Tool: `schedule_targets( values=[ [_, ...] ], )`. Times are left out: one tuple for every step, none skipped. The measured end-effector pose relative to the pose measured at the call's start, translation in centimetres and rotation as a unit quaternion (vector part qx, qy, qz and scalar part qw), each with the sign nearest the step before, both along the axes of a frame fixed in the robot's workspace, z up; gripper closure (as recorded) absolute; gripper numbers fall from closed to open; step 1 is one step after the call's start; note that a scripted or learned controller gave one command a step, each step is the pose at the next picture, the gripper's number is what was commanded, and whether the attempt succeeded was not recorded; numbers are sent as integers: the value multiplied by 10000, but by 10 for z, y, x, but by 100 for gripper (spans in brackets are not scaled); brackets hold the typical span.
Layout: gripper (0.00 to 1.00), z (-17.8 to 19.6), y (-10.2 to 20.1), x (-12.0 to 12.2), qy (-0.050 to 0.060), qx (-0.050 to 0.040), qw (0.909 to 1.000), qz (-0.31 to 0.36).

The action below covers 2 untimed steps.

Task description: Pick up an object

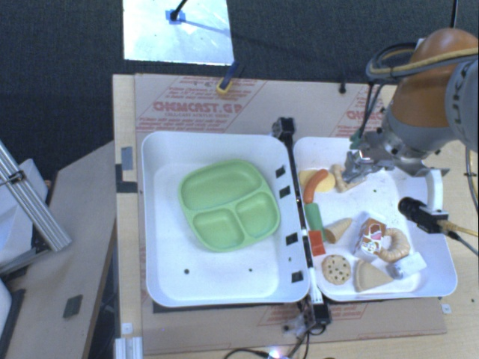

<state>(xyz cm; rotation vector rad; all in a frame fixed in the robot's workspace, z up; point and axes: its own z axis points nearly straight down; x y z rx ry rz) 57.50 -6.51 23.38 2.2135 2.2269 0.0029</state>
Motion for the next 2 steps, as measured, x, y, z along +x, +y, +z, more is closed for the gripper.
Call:
schedule_targets(
  values=[
    [100, -1, -6, -5, 9, -3, 10000, -27],
    [100, -1, 0, -4, 6, -3, 10000, -6]
  ],
)
